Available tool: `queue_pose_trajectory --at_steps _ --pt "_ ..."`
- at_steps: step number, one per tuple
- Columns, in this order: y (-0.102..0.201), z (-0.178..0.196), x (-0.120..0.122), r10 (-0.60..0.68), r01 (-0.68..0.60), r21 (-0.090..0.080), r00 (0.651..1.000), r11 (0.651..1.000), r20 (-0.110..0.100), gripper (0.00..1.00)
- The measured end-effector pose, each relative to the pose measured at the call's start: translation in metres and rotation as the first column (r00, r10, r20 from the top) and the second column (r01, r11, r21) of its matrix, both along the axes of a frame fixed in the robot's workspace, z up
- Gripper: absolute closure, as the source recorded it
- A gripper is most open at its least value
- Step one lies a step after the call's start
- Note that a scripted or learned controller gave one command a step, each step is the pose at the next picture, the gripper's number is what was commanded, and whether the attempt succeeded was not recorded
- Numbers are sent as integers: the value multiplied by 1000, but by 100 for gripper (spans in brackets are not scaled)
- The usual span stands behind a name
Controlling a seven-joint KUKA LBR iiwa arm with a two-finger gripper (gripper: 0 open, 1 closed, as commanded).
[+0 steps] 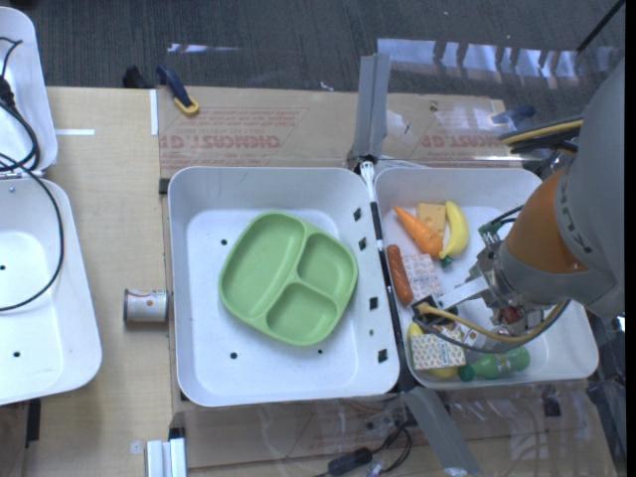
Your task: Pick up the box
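Two shallow white bins sat side by side on the worktop (99, 266). The left bin (189, 266) held a green three-compartment plastic plate (288, 278) at its centre. In the right bin (566, 356), an orange toy carrot (419, 229), a yellow banana (456, 229) and a red sausage (398, 271) lay toward the upper left, a small patterned box (437, 352) at the lower left, with a green bottle (497, 364) just right of it. The grey arm's hand (477, 301) hung above the box.

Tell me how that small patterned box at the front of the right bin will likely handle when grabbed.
The box looks like thin printed cardboard, so probably light and fairly stiff, though it might crush under a hard squeeze. It lies flat among a green bottle and other toy food in the right bin, so it seems unlikely to roll, but neighbours may get nudged. The gripper sits close above it.
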State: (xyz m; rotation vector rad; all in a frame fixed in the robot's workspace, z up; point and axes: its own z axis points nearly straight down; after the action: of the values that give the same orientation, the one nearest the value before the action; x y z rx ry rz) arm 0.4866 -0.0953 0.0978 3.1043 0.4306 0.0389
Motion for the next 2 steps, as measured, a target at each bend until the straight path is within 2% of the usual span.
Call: queue_pose_trajectory --at_steps 1,2 --pt "-88 1 44 -5 5 5 1000 1000 -30 0" --pt "-84 -7 55 229 -229 6 973 973 -30 0"
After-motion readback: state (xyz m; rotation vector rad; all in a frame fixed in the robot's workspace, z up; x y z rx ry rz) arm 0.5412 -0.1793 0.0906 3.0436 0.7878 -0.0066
